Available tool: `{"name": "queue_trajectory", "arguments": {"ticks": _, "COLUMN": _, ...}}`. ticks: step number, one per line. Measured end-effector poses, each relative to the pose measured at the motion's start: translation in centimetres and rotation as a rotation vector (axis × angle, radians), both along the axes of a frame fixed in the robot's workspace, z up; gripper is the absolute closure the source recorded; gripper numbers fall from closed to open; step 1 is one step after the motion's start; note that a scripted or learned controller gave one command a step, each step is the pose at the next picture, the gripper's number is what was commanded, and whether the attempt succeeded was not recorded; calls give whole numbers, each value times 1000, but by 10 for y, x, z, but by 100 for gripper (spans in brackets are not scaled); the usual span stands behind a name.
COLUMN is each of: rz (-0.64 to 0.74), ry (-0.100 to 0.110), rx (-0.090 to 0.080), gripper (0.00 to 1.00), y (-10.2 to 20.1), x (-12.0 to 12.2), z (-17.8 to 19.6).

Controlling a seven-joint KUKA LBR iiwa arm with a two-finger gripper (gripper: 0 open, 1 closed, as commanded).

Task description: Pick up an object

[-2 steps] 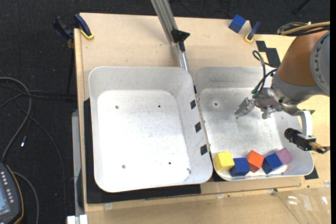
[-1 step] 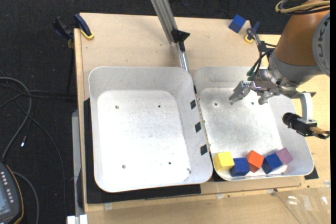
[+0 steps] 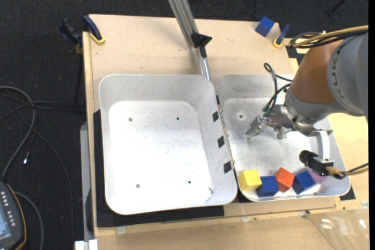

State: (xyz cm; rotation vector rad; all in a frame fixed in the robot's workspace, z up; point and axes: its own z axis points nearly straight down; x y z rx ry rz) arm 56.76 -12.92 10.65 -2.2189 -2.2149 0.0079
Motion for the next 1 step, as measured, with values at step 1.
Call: {"name": "queue_trajectory", "arguments": {"ticks": 1, "rz": -1, "ry": -6, "rx": 0, "gripper": 0, "y": 9, "x": -41, "z": 34}}
